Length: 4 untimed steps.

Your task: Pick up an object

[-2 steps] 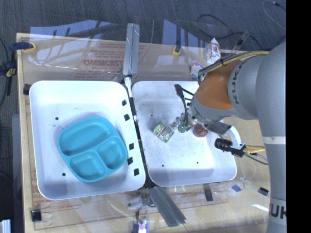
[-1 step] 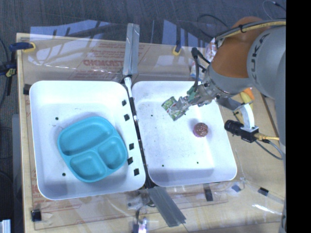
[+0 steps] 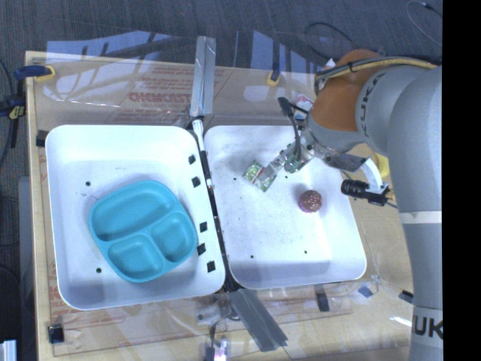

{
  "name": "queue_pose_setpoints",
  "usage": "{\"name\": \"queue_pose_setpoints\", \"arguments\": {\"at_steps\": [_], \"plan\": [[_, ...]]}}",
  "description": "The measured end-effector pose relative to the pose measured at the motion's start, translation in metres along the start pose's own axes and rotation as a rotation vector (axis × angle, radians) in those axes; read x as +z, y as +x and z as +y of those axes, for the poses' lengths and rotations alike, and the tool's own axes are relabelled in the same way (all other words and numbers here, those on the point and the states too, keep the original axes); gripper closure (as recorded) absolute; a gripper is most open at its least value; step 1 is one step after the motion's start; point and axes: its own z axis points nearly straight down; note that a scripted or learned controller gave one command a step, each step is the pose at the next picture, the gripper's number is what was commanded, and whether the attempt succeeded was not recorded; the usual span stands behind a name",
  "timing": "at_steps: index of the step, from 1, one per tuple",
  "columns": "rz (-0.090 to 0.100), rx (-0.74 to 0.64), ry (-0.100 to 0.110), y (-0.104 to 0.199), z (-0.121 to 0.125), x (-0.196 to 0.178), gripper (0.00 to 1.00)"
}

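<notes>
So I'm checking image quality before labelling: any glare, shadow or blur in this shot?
Camera view: light is even, the white bins bright but not washed out; glare streaks lie on the clear sheet behind them; the blue tray casts a soft shadow; the pincer and the small green item look slightly blurred.

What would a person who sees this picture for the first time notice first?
Most likely the blue divided plate, which lies in the left bin and stands out against the white. Next comes the large grey arm with its orange band, reaching in from the right over the right bin. In that bin a small greenish packet and a dark reddish ball lie apart.
</notes>
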Motion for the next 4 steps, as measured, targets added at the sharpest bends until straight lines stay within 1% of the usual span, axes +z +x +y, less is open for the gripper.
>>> {"name": "queue_pose_setpoints", "arguments": {"at_steps": [1,2,3,4], "plan": [[-0.001,0.37,-0.001,0.021,0.056,-0.106,1.0],[0.0,0.601,0.0,-0.018,0.015,-0.169,1.0],[0.0,0.599,0.0,-0.018,0.015,-0.169,0.0],[0.002,0.369,0.002,0.03,-0.032,-0.063,0.0]]}}
